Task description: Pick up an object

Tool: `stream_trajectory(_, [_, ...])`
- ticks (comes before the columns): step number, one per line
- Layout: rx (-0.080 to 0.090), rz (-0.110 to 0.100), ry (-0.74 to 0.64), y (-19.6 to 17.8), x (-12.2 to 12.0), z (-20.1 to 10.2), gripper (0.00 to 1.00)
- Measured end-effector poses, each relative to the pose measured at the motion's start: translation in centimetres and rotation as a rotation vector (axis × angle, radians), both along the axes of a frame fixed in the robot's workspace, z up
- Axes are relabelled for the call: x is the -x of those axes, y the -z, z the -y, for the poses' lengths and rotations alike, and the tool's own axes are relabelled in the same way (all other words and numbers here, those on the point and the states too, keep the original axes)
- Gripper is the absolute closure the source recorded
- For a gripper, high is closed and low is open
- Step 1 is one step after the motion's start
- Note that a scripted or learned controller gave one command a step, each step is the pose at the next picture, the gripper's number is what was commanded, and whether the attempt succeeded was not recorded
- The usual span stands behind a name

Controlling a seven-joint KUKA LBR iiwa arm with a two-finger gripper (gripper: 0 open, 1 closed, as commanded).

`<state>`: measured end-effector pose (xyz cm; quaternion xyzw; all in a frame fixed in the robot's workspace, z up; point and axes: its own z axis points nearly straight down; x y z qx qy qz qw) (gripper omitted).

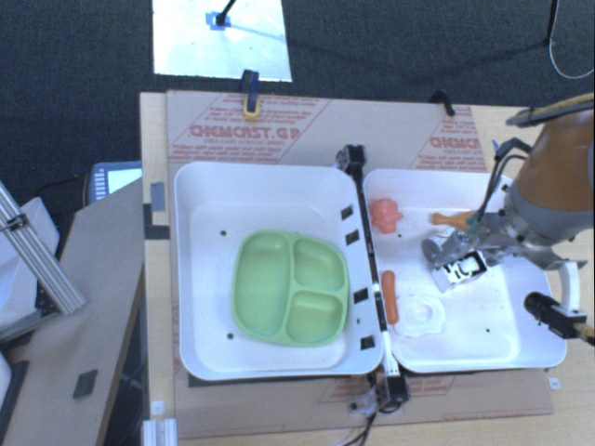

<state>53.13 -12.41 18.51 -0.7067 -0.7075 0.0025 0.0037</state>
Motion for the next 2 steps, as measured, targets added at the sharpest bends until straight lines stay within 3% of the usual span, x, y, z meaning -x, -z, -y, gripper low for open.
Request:
stream_trajectory(1, [0.002,0.010,-0.002,-0.5,-0.3,0.0,0.00])
stream_trajectory(2, [0.001,0.005,0.001,4.2,0.4,0.6,0.00])
